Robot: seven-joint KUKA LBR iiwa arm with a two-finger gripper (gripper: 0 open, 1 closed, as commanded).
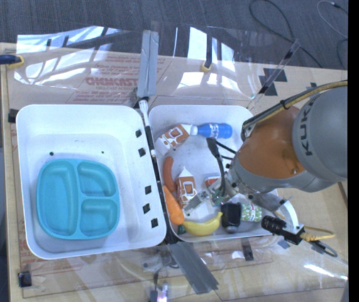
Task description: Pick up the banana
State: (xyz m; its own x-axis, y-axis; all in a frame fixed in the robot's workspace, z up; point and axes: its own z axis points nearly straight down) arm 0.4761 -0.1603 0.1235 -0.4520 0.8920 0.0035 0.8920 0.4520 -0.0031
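The brown cardboard sheet [72, 74] under the clear plastic cover is the largest thing on the bench, and red print on it reads in reverse, something like "CHEMCAST", though the glare blurs it. On it sit two shallow white plastic bins side by side. The left bin [28, 124] holds one thing, a turquoise plastic plate with three compartments [77, 197], lying flat toward the near-left corner.

The grey arm with the orange band [292, 153] reaches over the right bin [229, 113] from the right, and the white letters "KU" can be read on its grey housing (the rest of the word is cut off). Its two-finger gripper [220, 197] hangs low among the clutter in the near part of that bin; whether it is wide or narrow cannot be told, because cables and the wrist cover it.

The right bin is crowded. One clear bottle with a blue label [214, 130] lies on its side at the far wall. Two orange-and-white cartons can be counted, one [173, 137] near the bottle and one [186, 186] near the middle; their print is too small to read. An orange carrot [173, 206] lies along the left wall. The yellow banana [203, 225] lies at the near wall, curved upward, just right of the carrot's tip and just below the gripper.
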